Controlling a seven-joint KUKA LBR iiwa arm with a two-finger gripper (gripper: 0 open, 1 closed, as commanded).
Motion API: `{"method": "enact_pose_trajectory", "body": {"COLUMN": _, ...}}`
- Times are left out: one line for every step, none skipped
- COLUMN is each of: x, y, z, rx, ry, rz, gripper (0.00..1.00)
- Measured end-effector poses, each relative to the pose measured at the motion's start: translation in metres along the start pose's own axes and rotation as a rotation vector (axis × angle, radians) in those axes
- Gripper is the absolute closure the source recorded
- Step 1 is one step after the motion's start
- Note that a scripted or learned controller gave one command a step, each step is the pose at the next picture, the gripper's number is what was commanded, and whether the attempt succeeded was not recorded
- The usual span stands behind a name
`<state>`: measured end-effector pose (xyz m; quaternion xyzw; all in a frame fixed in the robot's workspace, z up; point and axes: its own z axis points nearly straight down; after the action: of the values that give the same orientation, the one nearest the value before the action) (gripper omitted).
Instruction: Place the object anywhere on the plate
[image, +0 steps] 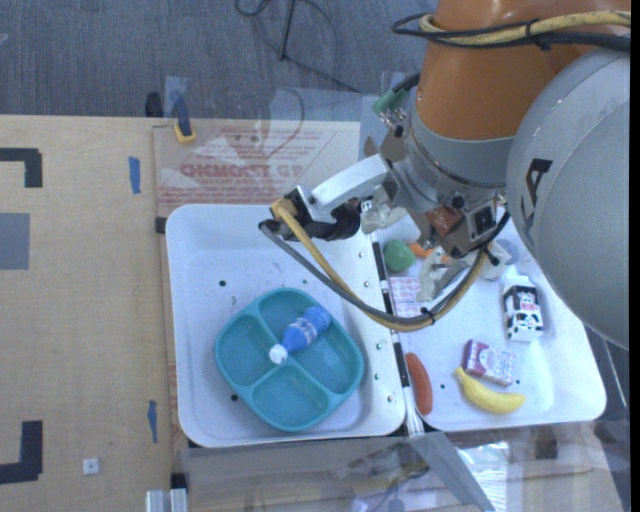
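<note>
Small blue bottle (302, 334) is already lying across the teal divided plate (245, 375) in the left bin (190, 300), so just lift the tool (440, 245) (grip state: can't tell) straight out toward 3 o'clock without clipping anything.

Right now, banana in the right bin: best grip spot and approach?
Judgement only: take the banana across its thick middle, coming straight down from above. It lies flat near the right bin's front edge, curving left to right, so close across the narrow width. The small carton sits tight behind it, so keep fingers clear there.
</note>
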<state>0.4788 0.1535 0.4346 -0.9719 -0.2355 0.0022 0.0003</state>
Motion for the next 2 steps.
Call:
{"method": "enact_pose_trajectory", "body": {"x": 0.014, "y": -0.025, "z": 0.0, "rx": -0.003, "ry": 0.006, "rz": 0.278, "gripper": 0.0}}
{"method": "enact_pose_trajectory", "body": {"x": -0.003, "y": 0.009, "z": 0.0, "rx": -0.003, "ry": 0.005, "rz": 0.278, "gripper": 0.0}}
